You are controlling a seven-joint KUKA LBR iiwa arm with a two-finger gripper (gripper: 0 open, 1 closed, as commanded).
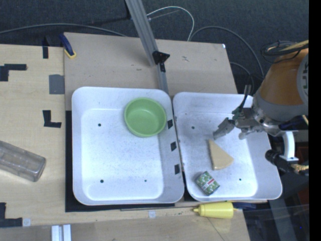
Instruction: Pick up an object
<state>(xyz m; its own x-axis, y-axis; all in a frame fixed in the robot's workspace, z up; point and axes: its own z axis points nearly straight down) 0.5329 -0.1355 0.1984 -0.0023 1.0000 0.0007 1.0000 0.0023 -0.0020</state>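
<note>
In the right bin lies a tan wedge-shaped piece, and nearer the front rim a small green patterned can rests on its side. My gripper hangs over that bin's middle right, just above and behind the wedge. It is open, with one finger slanting down-left and nothing between the two. A light green bowl sits upright at the back of the left bin.
A yellow bottle lies on the bench just outside the right bin's front rim. A clear plastic cylinder lies at the far left. A grey pole slants down to the divide between the bins. Cables run behind.
</note>
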